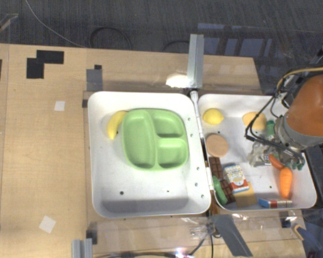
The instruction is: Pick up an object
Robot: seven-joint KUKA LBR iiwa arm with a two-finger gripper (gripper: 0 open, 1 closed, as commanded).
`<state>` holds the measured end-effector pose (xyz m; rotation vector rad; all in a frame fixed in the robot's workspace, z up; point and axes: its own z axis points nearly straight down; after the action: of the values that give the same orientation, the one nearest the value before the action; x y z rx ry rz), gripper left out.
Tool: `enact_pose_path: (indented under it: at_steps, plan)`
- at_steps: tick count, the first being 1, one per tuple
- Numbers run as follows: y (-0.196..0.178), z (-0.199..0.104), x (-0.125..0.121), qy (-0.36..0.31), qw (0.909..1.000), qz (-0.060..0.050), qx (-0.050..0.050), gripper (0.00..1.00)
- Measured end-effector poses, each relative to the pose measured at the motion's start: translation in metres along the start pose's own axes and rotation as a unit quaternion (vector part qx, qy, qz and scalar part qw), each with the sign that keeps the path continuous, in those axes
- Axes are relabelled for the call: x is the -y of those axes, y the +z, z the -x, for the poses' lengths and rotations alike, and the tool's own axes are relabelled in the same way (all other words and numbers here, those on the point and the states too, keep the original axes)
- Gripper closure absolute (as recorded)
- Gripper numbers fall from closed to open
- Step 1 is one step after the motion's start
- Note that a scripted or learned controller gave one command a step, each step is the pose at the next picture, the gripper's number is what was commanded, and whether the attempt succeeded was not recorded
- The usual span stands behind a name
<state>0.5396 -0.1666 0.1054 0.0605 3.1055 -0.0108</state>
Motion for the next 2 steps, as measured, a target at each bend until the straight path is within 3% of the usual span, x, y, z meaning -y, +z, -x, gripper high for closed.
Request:
enact_pose_path:
  at_steps: [1,2]
  plan:
    - [-0.1002,0.0136,0.0335,-0.199,0.9799,0.003,-0.009,1.0]
    - [-0.0975,0.0127,0.0316,-0.2,0.9797,0.005,-0.012,0.0]
